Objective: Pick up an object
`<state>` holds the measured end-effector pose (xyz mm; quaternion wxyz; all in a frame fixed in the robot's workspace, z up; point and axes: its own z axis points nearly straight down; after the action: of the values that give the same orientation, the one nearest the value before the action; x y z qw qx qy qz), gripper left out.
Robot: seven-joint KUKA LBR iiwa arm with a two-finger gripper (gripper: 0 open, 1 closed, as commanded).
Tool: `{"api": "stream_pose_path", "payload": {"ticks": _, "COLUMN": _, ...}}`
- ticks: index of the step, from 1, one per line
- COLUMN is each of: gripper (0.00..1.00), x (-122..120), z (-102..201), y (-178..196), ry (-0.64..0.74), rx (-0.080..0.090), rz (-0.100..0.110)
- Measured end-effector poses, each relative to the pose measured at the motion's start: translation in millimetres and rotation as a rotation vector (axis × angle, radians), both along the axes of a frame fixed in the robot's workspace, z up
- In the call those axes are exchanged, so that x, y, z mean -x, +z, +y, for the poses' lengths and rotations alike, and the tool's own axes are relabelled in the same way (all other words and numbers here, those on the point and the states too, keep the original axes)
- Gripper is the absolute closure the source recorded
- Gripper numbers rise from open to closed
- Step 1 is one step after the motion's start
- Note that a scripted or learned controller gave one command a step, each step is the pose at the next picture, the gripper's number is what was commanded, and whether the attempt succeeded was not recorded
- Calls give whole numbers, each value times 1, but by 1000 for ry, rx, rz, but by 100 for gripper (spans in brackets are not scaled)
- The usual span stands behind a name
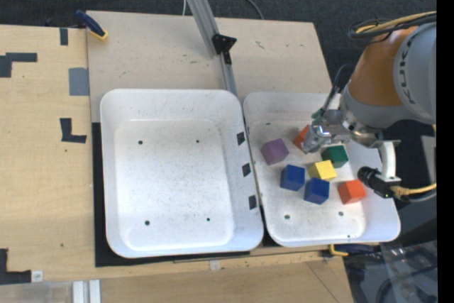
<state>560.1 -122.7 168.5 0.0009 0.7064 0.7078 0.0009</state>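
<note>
Arm bends down, claw over right bin.

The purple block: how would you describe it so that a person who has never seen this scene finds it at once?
Look at the right bin of the two white bins. A cluster of small blocks lies in its middle, and the purple block is the one furthest left, closest to the wall shared with the left bin. It is the only purple one; its nearest neighbour, just below to the right, is a blue block.
</note>
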Motion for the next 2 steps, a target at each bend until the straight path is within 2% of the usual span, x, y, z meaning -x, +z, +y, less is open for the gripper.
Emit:
{"api": "stream_pose_path", "payload": {"ticks": 1, "gripper": 100, "x": -1, "z": 0, "y": 41, "ry": 0, "rx": 1, "rz": -1}}
{"api": "stream_pose_path", "payload": {"ticks": 2, "gripper": 100, "x": -30, "z": 53, "y": 42, "ry": 5, "rx": -2, "rz": 2}}
